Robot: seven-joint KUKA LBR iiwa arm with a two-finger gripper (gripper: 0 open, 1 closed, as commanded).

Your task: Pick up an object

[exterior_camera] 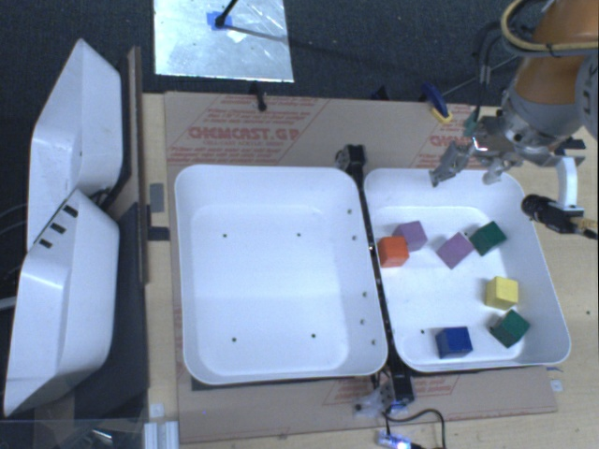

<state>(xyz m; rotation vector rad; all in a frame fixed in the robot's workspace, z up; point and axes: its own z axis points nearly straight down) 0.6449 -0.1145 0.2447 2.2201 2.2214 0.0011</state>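
Objects to pick: seven small blocks, all lying on the floor of the right bin (552, 344); none is lifted, so the pick is not yet made.
Left bin (201, 344): holds no blocks; it plays no part at this stage, as far as I can judge.
Orange block (393, 250): leftmost of the set, close to the wall shared by the two bins, touching or almost touching the purple block (410, 234) just behind it.
Lilac block (455, 249): near the middle of the right bin, just beside the dark green block (488, 238).
Blue block (454, 341): alone near the front wall.
Yellow block (502, 292): toward the right side, with a second green block (510, 327) just in front of it.
Gripper (475, 165): poised over the back rim of the right bin, two fingers spread apart with nothing between them, well apart from every block.
Arm: grey with an orange band, reaching in from the upper right.
Progress: early; no target is visibly chosen, and no descent onto a block has begun.
Left to do: move over one block, go down, close on it, lift it clear of the bin.
Likely easiest targets: the blue and yellow blocks, each with free space around it.
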